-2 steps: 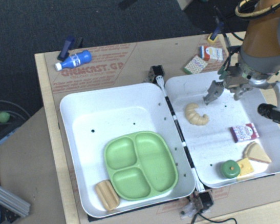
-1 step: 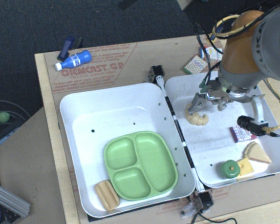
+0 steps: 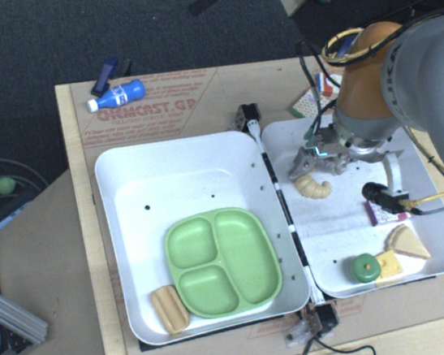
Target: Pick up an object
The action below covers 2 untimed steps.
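1. Here, the hand (image 3: 315, 159) hangs low in the right bin (image 3: 442, 256), right of the frame's centre, just above a croissant-like pastry (image 3: 315, 187); whether its fingers are apart or closed, I cannot tell.
2. Lower right in that bin lie a green round toy (image 3: 364, 267) and a sandwich wedge (image 3: 407, 243).
3. The left bin (image 3: 130, 226) holds a green divided plate (image 3: 220, 260) and a tan bread piece (image 3: 169, 308).

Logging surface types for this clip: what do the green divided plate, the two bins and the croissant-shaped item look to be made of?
Green divided plate: likely moulded plastic, matte, uniform pale green with soft rounded ridges. The left bin and right bin: smooth white plastic by the look, slightly glossy with rounded corners. Croissant-shaped item: tan and ridged, probably a plastic or rubber toy food; too small to be sure.
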### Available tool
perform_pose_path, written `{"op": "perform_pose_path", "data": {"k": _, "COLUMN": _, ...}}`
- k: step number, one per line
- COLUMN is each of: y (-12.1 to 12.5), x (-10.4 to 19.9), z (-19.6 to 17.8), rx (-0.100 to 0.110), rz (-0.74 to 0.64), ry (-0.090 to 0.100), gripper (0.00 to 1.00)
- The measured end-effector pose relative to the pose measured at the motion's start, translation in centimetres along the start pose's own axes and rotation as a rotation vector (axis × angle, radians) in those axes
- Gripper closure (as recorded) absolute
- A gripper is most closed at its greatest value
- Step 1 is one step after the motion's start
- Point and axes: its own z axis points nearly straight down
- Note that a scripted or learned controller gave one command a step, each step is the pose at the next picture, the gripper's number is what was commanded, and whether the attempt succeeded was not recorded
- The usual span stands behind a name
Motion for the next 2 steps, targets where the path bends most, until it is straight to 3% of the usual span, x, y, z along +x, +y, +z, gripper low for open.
{"op": "perform_pose_path", "data": {"k": 1, "y": 0.1, "x": 0.0, "z": -1.1, "rx": -0.003, "rz": 0.0, "ry": 0.0, "gripper": 1.0}}
{"op": "perform_pose_path", "data": {"k": 2, "y": -3.1, "x": 7.1, "z": -10.2, "rx": -0.002, "rz": -0.001, "ry": 0.001, "gripper": 1.0}}
